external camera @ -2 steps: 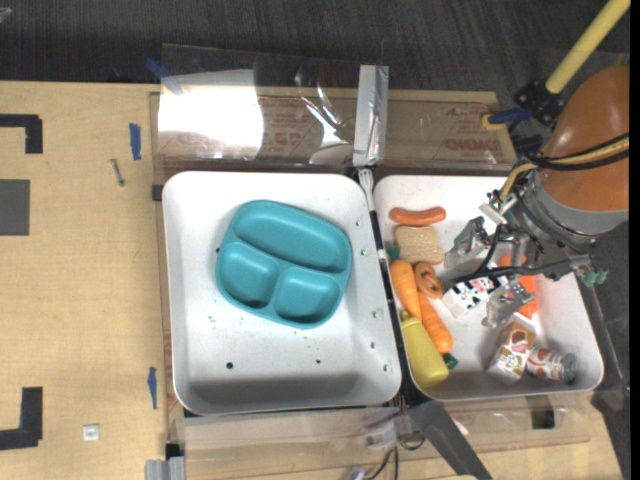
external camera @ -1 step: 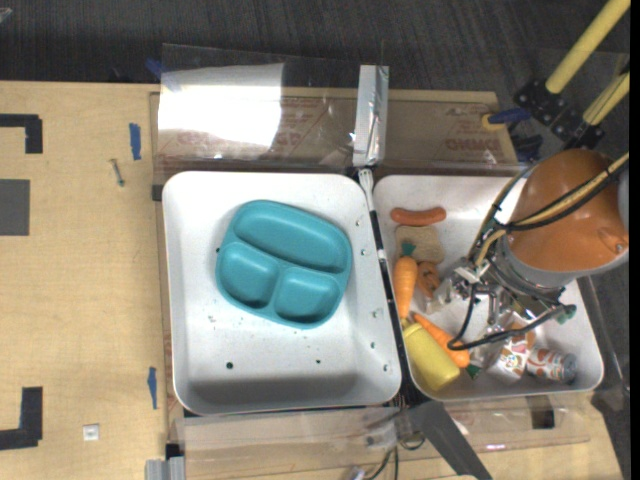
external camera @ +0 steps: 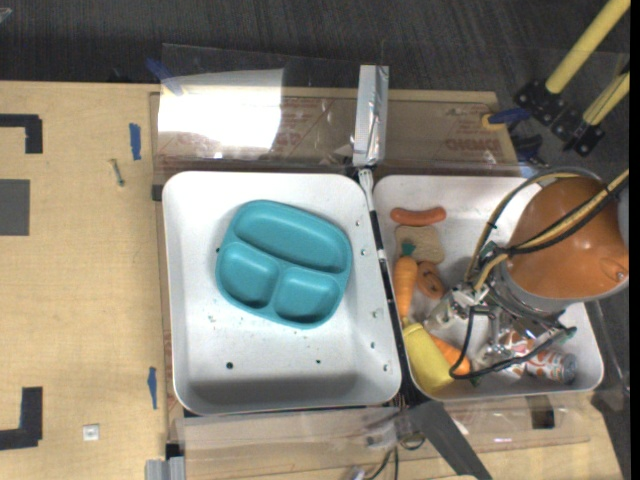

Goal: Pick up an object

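Camera view: gripper [external camera: 478, 320] low among right bin's [external camera: 470, 190] toys.

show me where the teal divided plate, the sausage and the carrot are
teal divided plate [external camera: 285, 261], camera view, on its long upper compartment.
sausage [external camera: 418, 214], camera view, on its middle.
carrot [external camera: 404, 284], camera view, on its orange body.

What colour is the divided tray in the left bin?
Teal, seen clearly in the camera view: tray.
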{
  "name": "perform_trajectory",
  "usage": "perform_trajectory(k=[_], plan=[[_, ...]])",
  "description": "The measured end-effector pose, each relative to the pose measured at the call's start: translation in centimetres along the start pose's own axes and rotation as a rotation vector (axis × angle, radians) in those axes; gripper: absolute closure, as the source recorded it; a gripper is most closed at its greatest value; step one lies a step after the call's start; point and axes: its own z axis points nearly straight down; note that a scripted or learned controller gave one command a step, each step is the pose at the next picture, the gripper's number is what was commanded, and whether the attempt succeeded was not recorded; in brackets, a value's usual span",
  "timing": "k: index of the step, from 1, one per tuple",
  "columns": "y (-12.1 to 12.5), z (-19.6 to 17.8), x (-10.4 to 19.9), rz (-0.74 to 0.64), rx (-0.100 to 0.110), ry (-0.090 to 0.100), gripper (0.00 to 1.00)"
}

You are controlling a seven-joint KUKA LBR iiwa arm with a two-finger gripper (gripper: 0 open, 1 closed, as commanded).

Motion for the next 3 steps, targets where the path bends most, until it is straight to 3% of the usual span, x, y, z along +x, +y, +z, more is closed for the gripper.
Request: perform_trajectory(k=[1, 2, 3], plan=[[-0.1, -1.2, -0.5, -0.004, 0.007, -0.011, 1.00], [-0.3, -13.0, -7.4, -0.087, -0.004, 0.002, 1.00], [-0.2, -12.6, -7.2, -0.085, -0.012, 0.009, 0.00]])
